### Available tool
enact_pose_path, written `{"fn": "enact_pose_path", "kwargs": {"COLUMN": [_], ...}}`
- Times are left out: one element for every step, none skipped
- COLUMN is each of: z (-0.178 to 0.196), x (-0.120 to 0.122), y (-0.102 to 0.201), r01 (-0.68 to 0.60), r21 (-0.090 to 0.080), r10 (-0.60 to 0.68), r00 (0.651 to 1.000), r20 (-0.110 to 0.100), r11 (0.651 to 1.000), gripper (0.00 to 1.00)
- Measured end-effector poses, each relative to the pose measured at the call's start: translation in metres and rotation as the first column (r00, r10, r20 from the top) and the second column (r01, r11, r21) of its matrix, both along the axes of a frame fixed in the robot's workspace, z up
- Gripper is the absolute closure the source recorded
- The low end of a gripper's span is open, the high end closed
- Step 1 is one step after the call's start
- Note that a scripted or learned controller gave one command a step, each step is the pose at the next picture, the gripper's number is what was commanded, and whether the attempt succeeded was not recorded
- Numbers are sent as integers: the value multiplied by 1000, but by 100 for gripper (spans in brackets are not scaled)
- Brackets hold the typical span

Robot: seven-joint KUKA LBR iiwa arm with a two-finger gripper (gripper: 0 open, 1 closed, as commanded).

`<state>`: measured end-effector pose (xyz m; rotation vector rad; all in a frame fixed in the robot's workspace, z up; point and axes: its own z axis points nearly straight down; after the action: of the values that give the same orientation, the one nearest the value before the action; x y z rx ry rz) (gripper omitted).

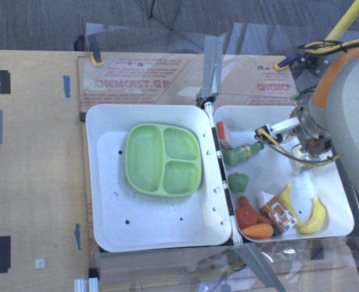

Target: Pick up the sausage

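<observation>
Wooden bench (33,163) | two white bins (106,224) | grey carpet (58,11) beyond | pincer (310,148) grip state: cannot tell

1. The arm (353,111) has a broad, smooth, pale grey rounded shell.
2. An orange band (338,72) curves across it above the wrist.
3. The wrist (313,135) is a darker metal block with small fittings.
4. A white bar (280,128) juts from the wrist, dark at its tip.
5. Black and yellow cables (301,157) loop beneath the wrist; more yellow and blue cabling (316,47) lies above the band.
</observation>
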<state>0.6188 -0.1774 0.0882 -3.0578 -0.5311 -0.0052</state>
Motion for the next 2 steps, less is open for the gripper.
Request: {"fn": "enact_pose_path", "kwargs": {"z": [2, 4], "x": [-38, -74], "y": [-33, -29], "r01": [133, -297], "r21": [-30, -26], "r10": [-132, 297], "r00": [991, 954], "r20": [9, 31], "r11": [991, 955], "gripper": [0, 0]}}
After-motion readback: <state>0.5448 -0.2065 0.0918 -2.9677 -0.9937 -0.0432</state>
